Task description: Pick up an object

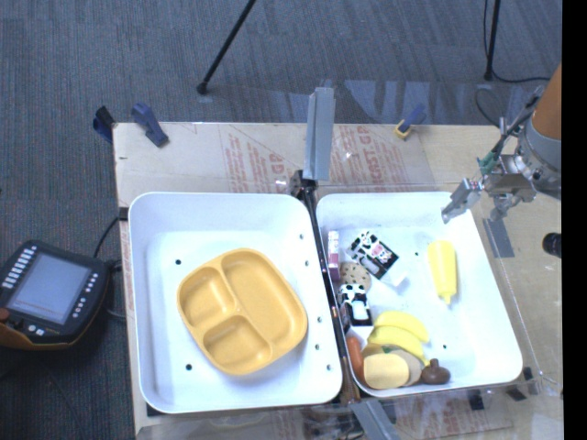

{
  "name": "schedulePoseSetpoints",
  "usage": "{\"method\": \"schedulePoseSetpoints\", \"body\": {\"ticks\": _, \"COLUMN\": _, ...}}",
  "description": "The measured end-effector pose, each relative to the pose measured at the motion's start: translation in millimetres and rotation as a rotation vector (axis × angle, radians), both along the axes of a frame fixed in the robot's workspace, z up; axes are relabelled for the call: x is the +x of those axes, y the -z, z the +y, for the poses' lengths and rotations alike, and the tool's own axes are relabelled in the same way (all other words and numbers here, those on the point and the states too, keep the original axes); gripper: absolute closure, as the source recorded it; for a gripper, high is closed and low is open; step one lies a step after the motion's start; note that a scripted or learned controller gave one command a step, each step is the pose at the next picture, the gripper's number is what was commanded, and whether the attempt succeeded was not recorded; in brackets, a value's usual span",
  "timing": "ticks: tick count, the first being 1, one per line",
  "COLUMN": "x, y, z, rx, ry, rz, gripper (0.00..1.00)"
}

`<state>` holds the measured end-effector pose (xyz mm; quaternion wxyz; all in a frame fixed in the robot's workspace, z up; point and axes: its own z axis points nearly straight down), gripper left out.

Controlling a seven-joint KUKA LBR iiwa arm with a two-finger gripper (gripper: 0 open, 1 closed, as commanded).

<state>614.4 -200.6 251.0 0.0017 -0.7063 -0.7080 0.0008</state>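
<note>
On my bench [220,159] the two white bins sit side by side, touching along their inner rims. My left bin [151,246] holds a yellow divided plate [241,311], lying flat and slightly turned. My right bin [486,337] carries the small things: a yellow corn cob [443,269] lying alone toward the far right side, a pair of bananas [399,331] near the front edge, a tan slice of bread [388,370] just in front of them, and two black-and-white cow-patterned pieces [376,250] beside the dividing rim. An orange carrot [354,354] lies against that rim. My gripper [479,197] hangs over the right bin's far right corner, above its rim, its two fingers spread apart with nothing between them, well apart from the corn cob.
</note>
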Motion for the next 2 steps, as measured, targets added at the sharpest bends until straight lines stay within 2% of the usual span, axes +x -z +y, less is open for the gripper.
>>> {"method": "schedulePoseSetpoints", "body": {"ticks": 1, "x": 12.8, "y": 164.2, "z": -0.7, "rx": 0.002, "ry": -0.166, "rz": 0.002, "gripper": 0.00}}
{"method": "schedulePoseSetpoints", "body": {"ticks": 2, "x": -31.9, "y": 164.6, "z": -0.5, "rx": 0.002, "ry": -0.273, "rz": 0.000, "gripper": 0.00}}
